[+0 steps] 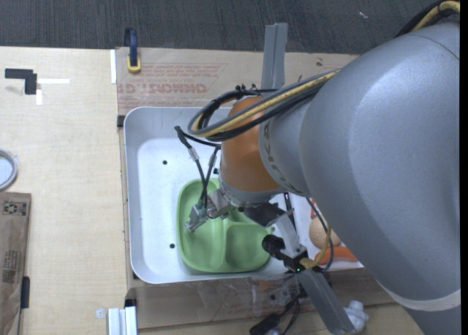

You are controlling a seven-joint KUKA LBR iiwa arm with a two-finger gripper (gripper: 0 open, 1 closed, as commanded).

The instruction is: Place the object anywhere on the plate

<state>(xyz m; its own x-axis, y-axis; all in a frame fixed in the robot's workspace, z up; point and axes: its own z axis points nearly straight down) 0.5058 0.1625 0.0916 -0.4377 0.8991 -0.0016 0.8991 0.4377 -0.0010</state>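
Camera view: the grey arm (380, 158) with its orange band (245, 154) reaches over the left white bin (146, 180) on the table (58, 143). The tool (199, 216) sits low over the green plate (219, 246) in the bin's near right part. An orange object (322, 235) lies right of the plate, partly hidden. Tool state: cannot tell.
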